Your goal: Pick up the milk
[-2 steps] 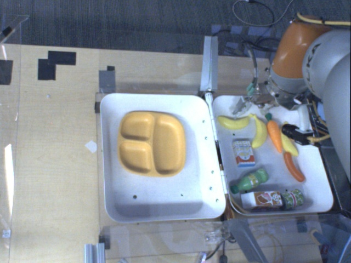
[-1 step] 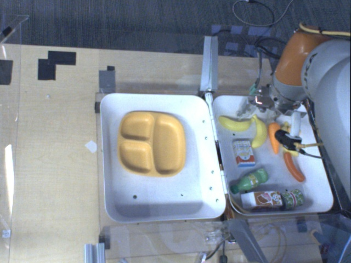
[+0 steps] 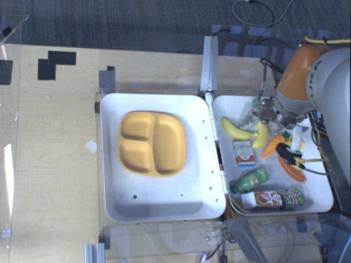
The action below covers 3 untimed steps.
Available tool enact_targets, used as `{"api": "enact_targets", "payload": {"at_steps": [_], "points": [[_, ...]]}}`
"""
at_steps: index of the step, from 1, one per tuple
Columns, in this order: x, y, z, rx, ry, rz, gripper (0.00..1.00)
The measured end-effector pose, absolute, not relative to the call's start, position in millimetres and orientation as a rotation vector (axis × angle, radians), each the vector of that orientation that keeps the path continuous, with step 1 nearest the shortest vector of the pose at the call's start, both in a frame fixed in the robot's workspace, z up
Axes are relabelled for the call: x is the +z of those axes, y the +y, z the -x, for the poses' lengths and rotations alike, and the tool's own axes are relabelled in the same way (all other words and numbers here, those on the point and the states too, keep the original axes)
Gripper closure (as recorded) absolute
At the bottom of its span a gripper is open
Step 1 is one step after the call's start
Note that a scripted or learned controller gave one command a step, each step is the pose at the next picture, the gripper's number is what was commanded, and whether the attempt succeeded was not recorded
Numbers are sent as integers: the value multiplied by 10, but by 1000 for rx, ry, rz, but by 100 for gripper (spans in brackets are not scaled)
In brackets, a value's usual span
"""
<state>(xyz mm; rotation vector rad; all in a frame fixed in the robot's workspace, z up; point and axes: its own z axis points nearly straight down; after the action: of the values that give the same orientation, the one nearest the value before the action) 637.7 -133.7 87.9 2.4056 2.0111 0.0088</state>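
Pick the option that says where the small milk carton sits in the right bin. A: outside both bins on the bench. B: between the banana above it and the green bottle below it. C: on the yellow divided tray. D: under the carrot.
B: the milk carton lies in the right bin, just below the banana and above the green bottle.

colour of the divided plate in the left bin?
Yellow, a mustard shade. The divided plate shows plainly in the camera view, lying in the left bin.
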Motion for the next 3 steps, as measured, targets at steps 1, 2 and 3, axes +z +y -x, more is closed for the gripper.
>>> {"api": "enact_targets", "payload": {"at_steps": [1,2,3], "points": [[1268,-1969,-6712,8,1967,-2440,0],[1403,-1950,-6739,13,1973,-2425,100],[1919,-1153,-6396,7,1747,-2609,100]]}}
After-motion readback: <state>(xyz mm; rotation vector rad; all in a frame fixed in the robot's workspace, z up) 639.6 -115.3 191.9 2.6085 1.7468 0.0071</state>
